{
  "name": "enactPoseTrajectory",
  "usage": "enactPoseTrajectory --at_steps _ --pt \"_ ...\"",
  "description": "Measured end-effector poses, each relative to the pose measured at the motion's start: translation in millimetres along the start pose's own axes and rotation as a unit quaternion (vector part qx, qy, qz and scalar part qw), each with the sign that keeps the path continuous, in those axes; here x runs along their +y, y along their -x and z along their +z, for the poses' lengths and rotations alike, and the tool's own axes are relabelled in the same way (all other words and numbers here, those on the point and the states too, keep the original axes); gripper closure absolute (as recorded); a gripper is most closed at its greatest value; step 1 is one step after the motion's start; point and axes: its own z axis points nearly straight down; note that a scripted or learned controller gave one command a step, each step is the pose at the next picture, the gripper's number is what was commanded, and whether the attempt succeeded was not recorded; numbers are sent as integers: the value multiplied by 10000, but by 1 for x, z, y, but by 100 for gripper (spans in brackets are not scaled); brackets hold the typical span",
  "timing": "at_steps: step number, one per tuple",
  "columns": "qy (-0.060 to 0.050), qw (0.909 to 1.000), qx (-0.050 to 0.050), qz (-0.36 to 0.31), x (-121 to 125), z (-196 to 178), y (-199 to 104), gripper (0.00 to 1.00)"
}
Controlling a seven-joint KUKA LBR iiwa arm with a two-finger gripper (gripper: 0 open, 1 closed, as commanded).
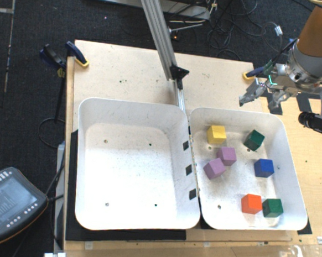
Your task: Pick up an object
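Cubes (228, 156) cluster mid right bin (291, 163), clear of walls; pincer (262, 99) spread wide above its far rim.

Two white bins (89, 119) sit on a pale tan bench (132, 73) flecked with dark specks, against a black carpeted floor (31, 9). The right bin (295, 180) carries a yellow cube (217, 134), two lilac cubes (227, 156) (214, 168), a dark green cube (254, 140), a blue cube (264, 167), an orange cube (251, 204) and a second green cube (273, 208). The left bin's floor is dusted with fine dark speckles. The arm (318, 38) shows an orange band above grey metal; its gripper (263, 97) is grey with a small green light. Blue clamps with yellow tips (67, 54) mark the bench's far corner. A silver rail (158, 28) crosses overhead. A grey pendant (8, 204) has orange trim.
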Motion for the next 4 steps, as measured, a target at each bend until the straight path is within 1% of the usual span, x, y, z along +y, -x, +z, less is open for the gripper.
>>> enactPoseTrajectory --at_steps 1,2,3,4 --pt "-29 10000 5 16 -1 64 -1 0" --pt "-25 10000 3 15 5 126 2 0" --pt "63 10000 -11 11 9 158 2 0" --pt "86 10000 -14 12 10 147 2 100"
